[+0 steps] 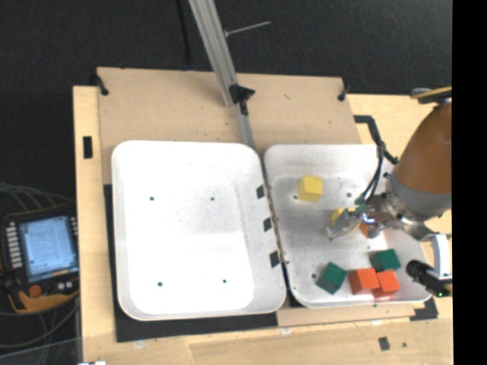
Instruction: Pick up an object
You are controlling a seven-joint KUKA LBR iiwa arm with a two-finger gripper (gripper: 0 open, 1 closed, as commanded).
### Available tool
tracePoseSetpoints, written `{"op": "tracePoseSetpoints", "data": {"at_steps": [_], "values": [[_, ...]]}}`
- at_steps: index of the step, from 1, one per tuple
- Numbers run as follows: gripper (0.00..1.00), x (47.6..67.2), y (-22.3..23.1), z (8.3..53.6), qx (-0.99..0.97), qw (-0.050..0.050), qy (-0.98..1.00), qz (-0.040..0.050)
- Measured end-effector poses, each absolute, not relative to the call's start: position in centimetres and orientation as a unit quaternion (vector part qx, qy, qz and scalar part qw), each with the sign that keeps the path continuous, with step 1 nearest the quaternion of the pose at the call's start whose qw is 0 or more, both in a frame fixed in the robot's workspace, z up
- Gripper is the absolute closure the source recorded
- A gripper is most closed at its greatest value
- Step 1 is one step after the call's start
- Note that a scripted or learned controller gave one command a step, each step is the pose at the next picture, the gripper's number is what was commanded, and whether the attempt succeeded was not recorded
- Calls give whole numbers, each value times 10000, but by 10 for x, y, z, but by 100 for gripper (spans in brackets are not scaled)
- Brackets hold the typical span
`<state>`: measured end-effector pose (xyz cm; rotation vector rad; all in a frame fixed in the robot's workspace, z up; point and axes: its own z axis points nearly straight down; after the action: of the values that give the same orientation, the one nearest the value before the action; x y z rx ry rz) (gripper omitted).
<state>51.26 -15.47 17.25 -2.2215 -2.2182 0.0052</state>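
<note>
The right bin (pixel 319 158) holds several blocks. A yellow block (pixel 310 188) lies near its back, a green block (pixel 332 277) near its front, and a second green block (pixel 386 259) sits further right. Two orange blocks (pixel 364 280) (pixel 387 282) lie side by side at the front edge. My gripper (pixel 346 223) hangs low over the middle right of this bin, under the grey and orange wrist (pixel 426 166). A small yellow piece (pixel 338 216) shows right at the gripper's tip, and a bit of red (pixel 370 231) shows just behind it. Whether either is held is unclear.
The left bin (pixel 190 226) lies beside the right one, with a hinged divider (pixel 270 219) between them. A slanted metal pole (pixel 217 44) rises from the bench's back. A handheld screen unit (pixel 42 249) sits off the bench at the left.
</note>
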Motion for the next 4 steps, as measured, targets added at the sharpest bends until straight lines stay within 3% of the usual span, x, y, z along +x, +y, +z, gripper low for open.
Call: {"op": "tracePoseSetpoints", "data": {"at_steps": [1,2,3,4], "values": [[0,519,-162,124,-7077,10,-7065,19],[100,522,-162,138,-7098,-23,-7044,-18],[100,514,-165,193,-7095,-34,-7047,-18],[100,519,-159,254,-7055,-42,-7087,-24]]}}
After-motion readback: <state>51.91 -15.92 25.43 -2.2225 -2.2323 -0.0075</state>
